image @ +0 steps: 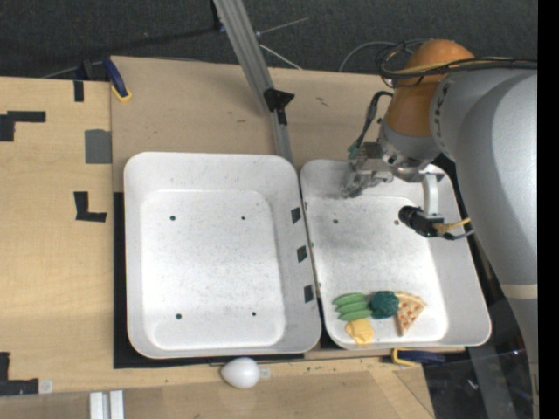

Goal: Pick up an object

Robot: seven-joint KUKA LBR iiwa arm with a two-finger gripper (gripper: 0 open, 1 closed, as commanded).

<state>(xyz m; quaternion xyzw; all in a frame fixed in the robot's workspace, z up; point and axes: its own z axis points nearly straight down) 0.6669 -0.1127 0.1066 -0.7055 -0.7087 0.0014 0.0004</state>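
Figure. Overhead view of the bench with the left bin (210, 251) and the right bin (393, 251) side by side. The gripper (358, 182) hangs over the far corner of the right bin, low above its floor; whether it is wide, narrow or holding anything cannot be told at this size, and nothing is visibly gripped. The candidate objects lie clustered at the near end of the same bin, well apart from the gripper: a green pod-shaped toy (351, 304), a dark green broccoli-like piece (383, 303), a pizza-slice toy (408, 311) and a small yellow piece (359, 330). A white egg-shaped object (241, 373) rests on the bench outside the bins, just beyond the near rim of the left bin.

Risks, as judged from this layout: a descent at the present position would likely close on bare bin floor, since no object lies beneath. The cluster is tight, with pieces touching or nearly so, which may lead to a grasp that pinches two at once or nudges neighbours aside. Its closeness to the near wall may block one side of the approach
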